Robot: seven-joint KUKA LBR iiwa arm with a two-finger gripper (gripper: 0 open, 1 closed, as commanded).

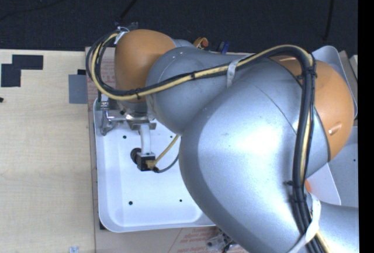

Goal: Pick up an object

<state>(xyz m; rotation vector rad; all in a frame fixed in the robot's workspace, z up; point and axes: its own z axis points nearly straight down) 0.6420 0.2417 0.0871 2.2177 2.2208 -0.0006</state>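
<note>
Where the view lies nearest to you, the arm [251, 146] takes up the lower right, its broad grey link lying across the place where the two bins meet. Just left of it you see the near rim of the left bin [140, 224], and past that rim the bin's white floor, dotted with a few small dark holes. Of the right bin [342, 182] you see a strip of white wall at the right, beyond the arm. The pale wooden worktop [41, 158] runs along the left bin's left side.

Further in, the end effector [131, 123] hangs over the far left corner of the left bin, close to its left wall and right under the orange band [140, 56]. The wrist covers it from above, so you cannot tell whether it is wide or narrow, nor whether it holds anything.

On the worktop a grey square [76, 88] lies just beside the bin's far left corner, and black shapes [20, 68] lie toward the worktop's far left corner.

For an object to pick, look at the far side: an orange thing [201, 42] and a blue thing [223, 46] peek over the arm, near each other. They are too small and too hidden for you to tell what they are or which bin they lie in.
</note>
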